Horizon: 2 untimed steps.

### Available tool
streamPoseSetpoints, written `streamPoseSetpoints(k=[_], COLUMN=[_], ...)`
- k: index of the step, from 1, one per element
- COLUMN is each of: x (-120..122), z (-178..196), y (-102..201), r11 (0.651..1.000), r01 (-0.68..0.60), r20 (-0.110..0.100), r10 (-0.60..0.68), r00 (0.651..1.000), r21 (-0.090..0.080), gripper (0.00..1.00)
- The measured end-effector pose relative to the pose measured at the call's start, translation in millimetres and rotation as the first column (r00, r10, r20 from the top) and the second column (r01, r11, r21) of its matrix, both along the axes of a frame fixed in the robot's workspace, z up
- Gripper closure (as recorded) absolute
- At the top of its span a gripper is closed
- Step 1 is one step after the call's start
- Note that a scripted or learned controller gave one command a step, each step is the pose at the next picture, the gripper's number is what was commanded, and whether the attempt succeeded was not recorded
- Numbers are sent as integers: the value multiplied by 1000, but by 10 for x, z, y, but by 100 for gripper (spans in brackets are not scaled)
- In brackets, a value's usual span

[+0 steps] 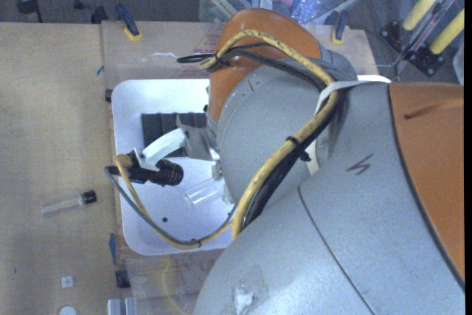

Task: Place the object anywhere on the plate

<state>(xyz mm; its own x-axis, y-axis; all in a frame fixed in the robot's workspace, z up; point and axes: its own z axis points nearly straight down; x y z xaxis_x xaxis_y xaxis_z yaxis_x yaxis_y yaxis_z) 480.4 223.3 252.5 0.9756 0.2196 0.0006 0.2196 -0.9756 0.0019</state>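
Looking down on the white bin (125,232), we find the arm (280,136) covering most of it. We cannot identify the object or plate beneath, so handling and hold point stay unjudged; the gripper's state we cannot tell.

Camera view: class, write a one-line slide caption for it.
Grey KUKA arm with orange band reaches over a shallow white bin, its yellow cable looping across the bin.
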Motion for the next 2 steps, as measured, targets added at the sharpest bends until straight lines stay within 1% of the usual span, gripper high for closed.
streamPoseSetpoints(k=[1,2], x=[610,1278], z=[-397,-561], y=[0,1], r11=[1000,1000], r01=[23,4], r20=[1,1], r10=[-23,-4], r00=[1000,1000], r21=[0,1], gripper=[100,100])
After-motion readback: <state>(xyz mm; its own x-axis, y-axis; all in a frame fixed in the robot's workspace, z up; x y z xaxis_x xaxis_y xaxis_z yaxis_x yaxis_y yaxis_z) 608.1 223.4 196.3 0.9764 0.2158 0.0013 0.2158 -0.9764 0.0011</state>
